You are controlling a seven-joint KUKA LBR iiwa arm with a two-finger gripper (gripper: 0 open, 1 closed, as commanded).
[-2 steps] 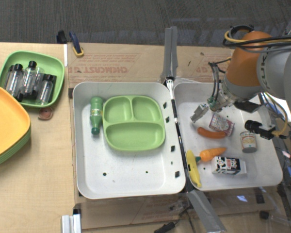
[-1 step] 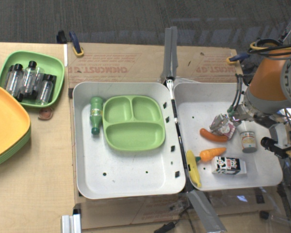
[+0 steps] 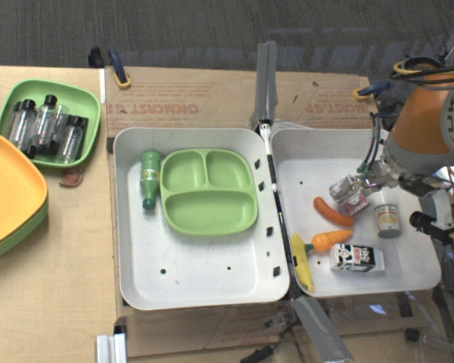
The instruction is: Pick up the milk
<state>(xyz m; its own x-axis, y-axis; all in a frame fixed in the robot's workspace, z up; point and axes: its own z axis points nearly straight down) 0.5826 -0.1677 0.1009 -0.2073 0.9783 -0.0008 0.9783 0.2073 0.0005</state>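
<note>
Far left on the bench: stack of orange plates point(image 3: 11, 195), w/ a green tray point(image 3: 51, 97) just behind it holding several small dark-capped bottles point(image 3: 47, 131). Left bin point(image 3: 129, 278): green bottle point(image 3: 150, 178) lies along the left side of a green divided plate point(image 3: 209, 190), touching or nearly so; plate sits in the bin's upper half, front of bin bare. Right bin point(image 3: 303, 153): banana point(image 3: 302, 262) lies against the left wall nr the front. Just right of it, a carrot point(image 3: 331, 240), & above that a red-orange sausage-shaped item point(image 3: 333, 212), angled. Milk carton point(image 3: 357, 258), white w/ black cow print, lies on its side nr the bin's front, just below & right of the carrot, apart from the gripper. A small can or jar point(image 3: 387, 220) stands upright to the carton's upper right. Gripper point(image 3: 350, 193) is low in the right bin, over the sausage item's upper end, above the carton & left of the can; can't tell if it's open or closed, as the tip reads as a blur of metal. Grey arm w/ orange band point(image 3: 431, 119) comes in from the right edge.
</note>
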